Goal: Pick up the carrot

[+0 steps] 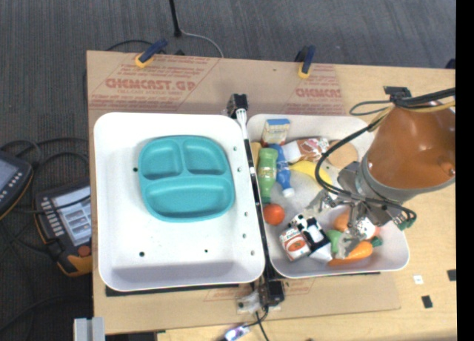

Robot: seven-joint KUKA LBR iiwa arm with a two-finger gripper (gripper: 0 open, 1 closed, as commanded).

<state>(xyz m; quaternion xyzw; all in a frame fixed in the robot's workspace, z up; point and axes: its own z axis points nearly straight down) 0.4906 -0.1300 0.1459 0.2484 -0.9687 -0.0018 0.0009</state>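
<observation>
The desk (185, 84) carries two shallow white bins side by side. The left bin (118, 258) holds one item: a teal compartment tray (187, 177) with two small sections along its far edge and one wide section along its near edge, lying roughly in the bin's middle.

The right bin (396, 258) is crowded. Taking the carrot (354, 253) as the reference point: it lies in the near right corner of this bin, close to the near wall. Its long axis runs almost level across the view, tilted slightly, with the thicker orange end toward the right and a green part at its left end. The claw (354, 217) hangs just above and behind the carrot, under the arm's orange band (411, 147). Whether it is open or closed cannot be told — the metal parts are too cluttered to read.

Left of the carrot, touching or nearly touching, sits a black-and-white cow figure (307, 230), with a small red-and-white carton (294, 243) beside it. Farther left lies a red ball (274, 214). Beyond these, toward the far wall, stand a green bottle (266, 173), a blue bottle (284, 178), a yellow banana-like item (304, 167), a white-and-blue carton (276, 130) and a wrapped packet (311, 147).

The arm's body and black cables (341, 147) cover the right part of the bin — the carrot's surroundings on that side are partly hidden. Two clamps (150, 53) grip the desk's far edge.
</observation>
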